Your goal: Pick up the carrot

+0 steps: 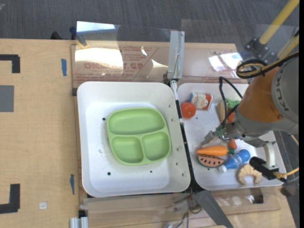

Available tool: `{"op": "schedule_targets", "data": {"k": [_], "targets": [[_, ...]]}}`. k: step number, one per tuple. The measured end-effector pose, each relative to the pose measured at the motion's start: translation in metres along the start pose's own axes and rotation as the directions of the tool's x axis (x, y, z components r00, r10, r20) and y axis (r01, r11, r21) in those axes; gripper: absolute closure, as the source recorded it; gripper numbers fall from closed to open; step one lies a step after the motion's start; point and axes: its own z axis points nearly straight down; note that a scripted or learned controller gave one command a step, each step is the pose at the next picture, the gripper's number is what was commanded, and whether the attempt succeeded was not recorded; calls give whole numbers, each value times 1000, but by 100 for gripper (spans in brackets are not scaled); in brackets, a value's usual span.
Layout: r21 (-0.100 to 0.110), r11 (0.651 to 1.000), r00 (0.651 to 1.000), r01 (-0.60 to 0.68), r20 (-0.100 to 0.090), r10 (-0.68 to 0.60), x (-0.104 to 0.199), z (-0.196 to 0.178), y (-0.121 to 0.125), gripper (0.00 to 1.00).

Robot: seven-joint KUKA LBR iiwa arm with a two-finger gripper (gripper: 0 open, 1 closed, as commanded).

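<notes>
Two white bins, left bin (90, 141) holding green divided plate (138, 136), right bin (199, 175) holding carrot (213, 151), gripper (219, 135) above, grip unclear

Grey arm (287, 87), orange band (259, 101), black cable (228, 87).

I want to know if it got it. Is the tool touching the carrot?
Cannot tell. In the camera view the tool sits just above the carrot, with no plain gap or contact.

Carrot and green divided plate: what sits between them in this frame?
In the camera view, between the carrot and the green divided plate lie bare white floor of each bin and the two bins' adjoining rims; no toy lies there.
</notes>
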Motion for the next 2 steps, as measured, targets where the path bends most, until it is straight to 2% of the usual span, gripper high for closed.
{"op": "schedule_targets", "data": {"k": [1,2], "targets": [[-3,981,981,-192,2,192,15,-1,-43,0],[-8,884,884,-467,2,467,17,-1,-41,0]]}}
